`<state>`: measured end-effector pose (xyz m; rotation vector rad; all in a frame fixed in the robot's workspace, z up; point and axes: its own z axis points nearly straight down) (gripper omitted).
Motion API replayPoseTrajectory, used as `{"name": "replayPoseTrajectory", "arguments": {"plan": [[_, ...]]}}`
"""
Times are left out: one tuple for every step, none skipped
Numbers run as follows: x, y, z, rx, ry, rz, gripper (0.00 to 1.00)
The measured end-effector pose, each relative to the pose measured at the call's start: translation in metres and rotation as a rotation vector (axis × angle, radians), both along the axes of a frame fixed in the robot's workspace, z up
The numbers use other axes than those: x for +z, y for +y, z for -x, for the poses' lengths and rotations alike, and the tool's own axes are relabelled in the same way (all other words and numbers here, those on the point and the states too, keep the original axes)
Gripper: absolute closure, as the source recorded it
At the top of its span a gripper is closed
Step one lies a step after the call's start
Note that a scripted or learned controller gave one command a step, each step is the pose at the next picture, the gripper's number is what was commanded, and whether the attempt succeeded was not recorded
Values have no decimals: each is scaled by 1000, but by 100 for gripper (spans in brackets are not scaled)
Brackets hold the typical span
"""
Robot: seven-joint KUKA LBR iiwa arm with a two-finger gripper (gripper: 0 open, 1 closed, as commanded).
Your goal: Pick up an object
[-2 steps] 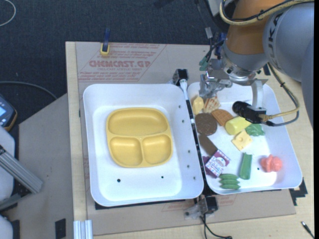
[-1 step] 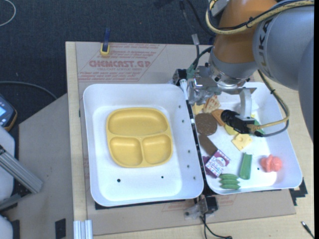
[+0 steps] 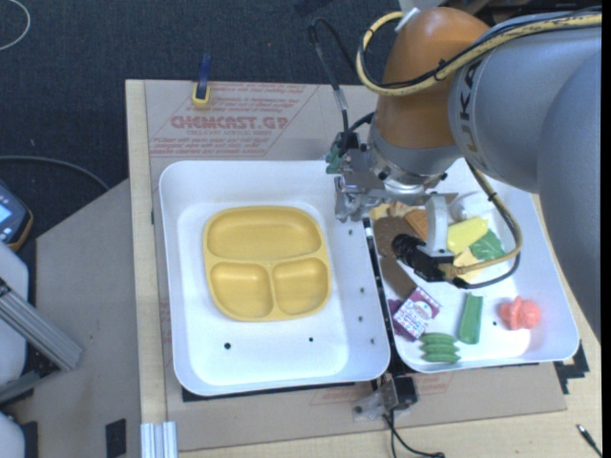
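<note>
Pincer (image 3: 374, 198) | poised over the inner edge of the right bin (image 3: 549, 299), at its upper left; you cannot tell its state | objects lie toward your lower right: yellow block (image 3: 465, 234) nearest, green stick (image 3: 471, 318) with long axis near vertical, purple packet (image 3: 414, 313), pink piece (image 3: 519, 313) | left bin (image 3: 181, 256) holds yellow tray (image 3: 266, 261).

Even, fairly bright overhead light washes the two white bins (image 3: 181, 256) almost flat, with soft shadows under the rims and a darker patch beneath the arm (image 3: 535, 74) at the upper right of the frame. The orange band (image 3: 430, 55) carries a dull sheen, and the picture is slightly soft and grainy throughout.
</note>
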<state>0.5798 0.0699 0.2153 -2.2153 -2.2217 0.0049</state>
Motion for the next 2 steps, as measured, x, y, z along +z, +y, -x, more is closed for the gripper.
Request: {"name": "replayPoseTrajectory", "arguments": {"plan": [[20, -5, -6, -3, -8, 1, 100], [1, 2, -2, -2, -1, 1, 100]]}}
